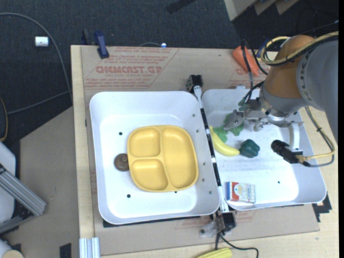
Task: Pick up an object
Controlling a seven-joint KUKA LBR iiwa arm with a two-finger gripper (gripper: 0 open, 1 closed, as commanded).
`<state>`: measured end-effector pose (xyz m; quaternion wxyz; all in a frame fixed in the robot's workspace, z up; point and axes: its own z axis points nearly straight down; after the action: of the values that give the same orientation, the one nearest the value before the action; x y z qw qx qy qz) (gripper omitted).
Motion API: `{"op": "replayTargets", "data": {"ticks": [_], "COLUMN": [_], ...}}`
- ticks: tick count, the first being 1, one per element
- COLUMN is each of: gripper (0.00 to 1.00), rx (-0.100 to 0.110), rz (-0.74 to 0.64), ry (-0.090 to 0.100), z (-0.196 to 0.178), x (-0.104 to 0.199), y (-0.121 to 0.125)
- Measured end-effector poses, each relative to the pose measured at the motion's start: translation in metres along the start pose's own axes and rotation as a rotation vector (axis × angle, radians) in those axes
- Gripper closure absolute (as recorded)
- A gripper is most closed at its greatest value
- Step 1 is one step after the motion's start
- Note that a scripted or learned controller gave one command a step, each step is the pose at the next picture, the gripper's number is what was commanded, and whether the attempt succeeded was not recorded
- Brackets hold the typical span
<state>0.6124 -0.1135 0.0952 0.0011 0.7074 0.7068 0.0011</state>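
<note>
Here, seen from the fixed overhead camera, the grey KUKA arm with its orange band (pixel 285 69) reaches in over the right-hand shallow white bin (pixel 279 190), its two-finger gripper (pixel 236 123) low near that bin's far left corner. Whether the tool is clenched or released cannot be told from this angle, and nothing is visibly held. Just beside the gripper, along the bin's left wall, lies a yellow toy banana (pixel 223 144); touching or nearly touching its right end sits a dark green rounded toy vegetable (pixel 249 148). A small white, red and blue carton (pixel 239 192) rests at the bin's near left corner, well apart from the others. In the left-hand white bin (pixel 107 117), a yellow divided plastic plate (pixel 161 158) fills the middle, with a small brown disc (pixel 122 162) touching its left edge.

The step in hand appears to be the approach to a grasp, most likely of the banana. The next move would call for settling squarely over one object, clear of the bin wall and the green neighbour, before closing and lifting.
</note>
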Motion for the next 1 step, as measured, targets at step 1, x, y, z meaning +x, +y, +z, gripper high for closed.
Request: {"op": "replayTargets", "data": {"ticks": [1], "gripper": [0.00], "rx": [0.005], "rz": [0.001], "ry": [0.000], "z": [0.0107], "x": [-0.0338], "y": [-0.0494]}}
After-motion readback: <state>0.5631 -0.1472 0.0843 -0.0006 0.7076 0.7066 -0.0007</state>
